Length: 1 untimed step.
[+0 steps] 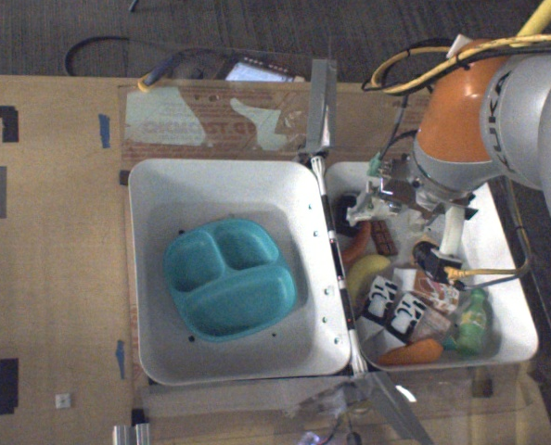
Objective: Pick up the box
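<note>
Left bin (155, 202): teal divided plate (229, 278).
Right bin (507, 276): box (398, 310), banana (368, 272), carrot (410, 351).
Gripper (378, 202): above right bin; jaw state cannot be told.

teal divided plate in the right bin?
No, the teal divided plate lies in the left bin, while the right bin holds the pile of small items under the arm.

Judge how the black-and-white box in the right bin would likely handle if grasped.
The black-and-white box looks like stiff card with flat faces, so probably light and unlikely to roll. It lies tilted among an orange item and a yellow fruit, so it may shift against them.
</note>
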Each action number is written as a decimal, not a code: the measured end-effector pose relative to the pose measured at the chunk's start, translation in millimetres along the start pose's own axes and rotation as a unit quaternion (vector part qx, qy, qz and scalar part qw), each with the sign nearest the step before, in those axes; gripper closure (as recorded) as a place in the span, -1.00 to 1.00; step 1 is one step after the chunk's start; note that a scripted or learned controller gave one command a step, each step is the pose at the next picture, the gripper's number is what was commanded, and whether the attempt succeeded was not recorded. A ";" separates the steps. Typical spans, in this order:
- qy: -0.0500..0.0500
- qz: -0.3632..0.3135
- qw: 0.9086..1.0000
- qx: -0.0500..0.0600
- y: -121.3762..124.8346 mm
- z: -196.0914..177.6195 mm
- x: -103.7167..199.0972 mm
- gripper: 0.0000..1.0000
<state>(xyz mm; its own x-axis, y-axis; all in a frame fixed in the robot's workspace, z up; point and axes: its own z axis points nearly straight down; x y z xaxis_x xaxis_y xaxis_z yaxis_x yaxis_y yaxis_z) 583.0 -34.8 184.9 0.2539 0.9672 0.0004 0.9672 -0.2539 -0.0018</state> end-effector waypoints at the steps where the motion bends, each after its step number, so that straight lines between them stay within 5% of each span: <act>1: 0.000 -0.009 1.000 -0.001 82.3 -4.3 -28.2 -1.00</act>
<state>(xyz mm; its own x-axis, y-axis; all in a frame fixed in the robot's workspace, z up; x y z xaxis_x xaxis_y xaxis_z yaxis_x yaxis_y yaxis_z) 655.4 -82.9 189.0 0.2362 0.9717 -0.0005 0.9717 -0.2362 0.0010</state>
